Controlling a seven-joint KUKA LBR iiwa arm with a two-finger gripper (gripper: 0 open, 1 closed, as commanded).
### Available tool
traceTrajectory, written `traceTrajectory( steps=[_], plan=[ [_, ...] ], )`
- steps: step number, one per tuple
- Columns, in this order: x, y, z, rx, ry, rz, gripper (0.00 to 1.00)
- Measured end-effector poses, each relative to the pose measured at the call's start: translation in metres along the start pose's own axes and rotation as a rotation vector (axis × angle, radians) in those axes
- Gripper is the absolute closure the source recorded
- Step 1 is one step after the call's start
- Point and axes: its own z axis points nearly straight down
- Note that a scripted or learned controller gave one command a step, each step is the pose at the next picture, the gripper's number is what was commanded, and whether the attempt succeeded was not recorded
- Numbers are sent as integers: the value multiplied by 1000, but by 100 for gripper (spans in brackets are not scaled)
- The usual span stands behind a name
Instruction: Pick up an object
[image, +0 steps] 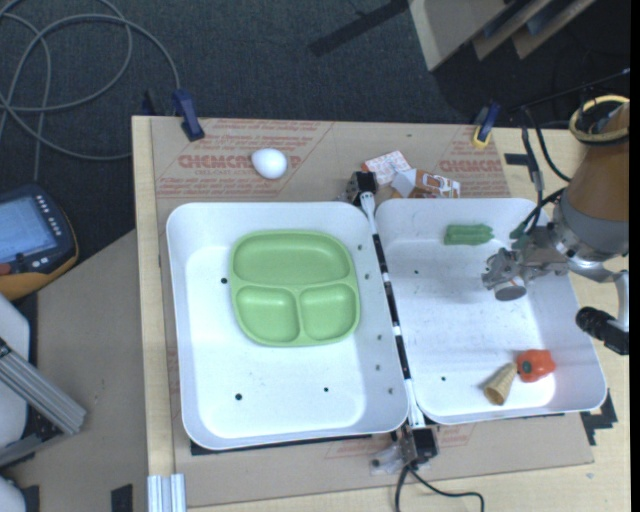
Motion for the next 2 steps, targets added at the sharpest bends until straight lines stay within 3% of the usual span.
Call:
traceTrajectory(
  steps=[1,2],
  plan=[
    [66,45,52,-1,-1,0,100],
    [118,23,-59,-2,-1,0,100]
  ],
)
